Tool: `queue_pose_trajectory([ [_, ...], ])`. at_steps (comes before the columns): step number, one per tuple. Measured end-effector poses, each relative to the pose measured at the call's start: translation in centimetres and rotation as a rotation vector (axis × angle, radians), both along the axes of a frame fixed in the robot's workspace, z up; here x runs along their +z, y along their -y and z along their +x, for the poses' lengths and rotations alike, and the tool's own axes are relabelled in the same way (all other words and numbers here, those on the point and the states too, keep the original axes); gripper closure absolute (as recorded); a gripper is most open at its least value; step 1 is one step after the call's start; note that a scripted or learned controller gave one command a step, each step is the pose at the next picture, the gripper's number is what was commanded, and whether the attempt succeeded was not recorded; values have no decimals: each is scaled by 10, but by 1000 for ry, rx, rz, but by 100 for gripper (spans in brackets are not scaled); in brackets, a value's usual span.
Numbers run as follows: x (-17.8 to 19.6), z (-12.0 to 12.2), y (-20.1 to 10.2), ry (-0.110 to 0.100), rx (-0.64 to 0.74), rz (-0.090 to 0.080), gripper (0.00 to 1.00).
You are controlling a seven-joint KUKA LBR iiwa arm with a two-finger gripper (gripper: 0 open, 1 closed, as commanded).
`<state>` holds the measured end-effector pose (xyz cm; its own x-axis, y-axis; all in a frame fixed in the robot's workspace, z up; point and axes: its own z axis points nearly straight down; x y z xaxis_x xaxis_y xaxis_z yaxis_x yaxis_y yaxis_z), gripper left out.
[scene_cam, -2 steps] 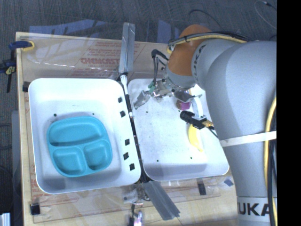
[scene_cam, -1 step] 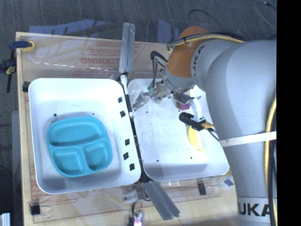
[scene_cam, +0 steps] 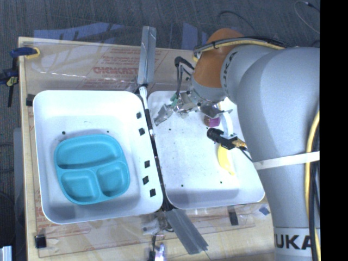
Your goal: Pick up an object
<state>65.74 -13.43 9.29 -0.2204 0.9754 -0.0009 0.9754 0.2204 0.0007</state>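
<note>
A yellow banana-shaped object (scene_cam: 226, 161) lies near the right wall of the right bin (scene_cam: 190, 192). A small purple object (scene_cam: 213, 122) sits just above it, partly covered by the wrist. My gripper (scene_cam: 163, 113) is low over the far left corner of the right bin, close to the divider between the bins. Nothing shows between its metal tips. The grey arm with its orange band (scene_cam: 209, 69) hides the bin's far right part.
The left bin (scene_cam: 43, 124) holds a blue divided plate (scene_cam: 91, 168) in its middle. A metal bar (scene_cam: 145, 53) rises behind the bins at the divider. The arm's large grey body (scene_cam: 283, 118) overhangs the right bin's right side.
</note>
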Motion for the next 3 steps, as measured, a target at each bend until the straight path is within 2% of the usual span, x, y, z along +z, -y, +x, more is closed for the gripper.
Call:
queue_pose_trajectory([
  [1,0,0,-2,-2,-18,0,0],
  [2,0,-1,-9,-1,50,-3,0],
  [3,0,0,-7,-1,46,-1,0],
])
